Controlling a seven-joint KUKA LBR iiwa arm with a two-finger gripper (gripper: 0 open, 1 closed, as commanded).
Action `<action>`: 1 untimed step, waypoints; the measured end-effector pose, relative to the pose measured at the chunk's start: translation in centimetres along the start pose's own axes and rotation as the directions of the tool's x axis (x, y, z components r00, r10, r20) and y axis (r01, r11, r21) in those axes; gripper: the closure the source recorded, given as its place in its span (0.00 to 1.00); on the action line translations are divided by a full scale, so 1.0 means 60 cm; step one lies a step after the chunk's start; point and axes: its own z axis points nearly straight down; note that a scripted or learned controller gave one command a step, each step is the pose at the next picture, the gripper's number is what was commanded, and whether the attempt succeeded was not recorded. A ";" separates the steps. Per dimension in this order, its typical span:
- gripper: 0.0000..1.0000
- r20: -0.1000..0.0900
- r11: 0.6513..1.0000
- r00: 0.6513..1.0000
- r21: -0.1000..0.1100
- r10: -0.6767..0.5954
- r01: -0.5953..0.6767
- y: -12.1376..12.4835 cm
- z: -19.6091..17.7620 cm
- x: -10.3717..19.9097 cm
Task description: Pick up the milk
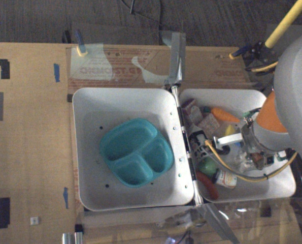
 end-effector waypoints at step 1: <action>1.00 0.007 0.979 0.979 0.005 -0.204 0.204 0.042 -0.254 0.083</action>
